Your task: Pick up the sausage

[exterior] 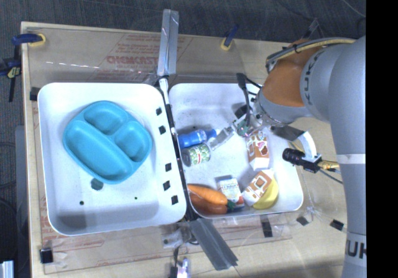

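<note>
The sausage (210,202), an elongated orange-to-reddish-brown piece, lies along the front wall of the right bin (205,97), near its front left corner. My gripper (238,126) hangs low over the middle of the same bin, at the end of the grey arm with the orange band (287,84). It is well behind the sausage, just right of a blue bottle (196,137). Nothing of the sausage is at the gripper. The wrist hides how the jaws stand.
In the right bin lie a green can (199,155), a strawberry carton (259,148), a small box (228,186), another carton (257,186) and a banana (269,195). The left bin (68,208) holds a blue divided plate (107,140).
</note>
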`<action>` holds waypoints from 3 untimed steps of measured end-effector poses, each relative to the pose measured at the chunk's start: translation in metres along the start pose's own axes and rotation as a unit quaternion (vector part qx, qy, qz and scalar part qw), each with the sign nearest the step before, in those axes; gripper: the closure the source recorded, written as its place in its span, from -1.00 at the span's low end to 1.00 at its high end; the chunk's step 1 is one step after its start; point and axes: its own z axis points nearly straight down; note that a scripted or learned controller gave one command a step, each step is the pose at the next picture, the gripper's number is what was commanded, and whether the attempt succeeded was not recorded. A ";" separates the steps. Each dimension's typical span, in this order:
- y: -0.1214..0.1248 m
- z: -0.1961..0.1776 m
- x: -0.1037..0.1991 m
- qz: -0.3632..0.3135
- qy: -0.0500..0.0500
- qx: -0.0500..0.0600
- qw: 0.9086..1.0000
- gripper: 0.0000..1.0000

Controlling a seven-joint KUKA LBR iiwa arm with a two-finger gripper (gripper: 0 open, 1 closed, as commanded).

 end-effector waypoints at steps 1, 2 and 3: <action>0.000 0.000 0.000 0.000 0.000 0.000 1.000 -1.00; 0.000 0.000 0.000 0.000 0.000 0.000 1.000 -1.00; 0.000 0.000 0.000 0.000 0.000 0.000 1.000 -1.00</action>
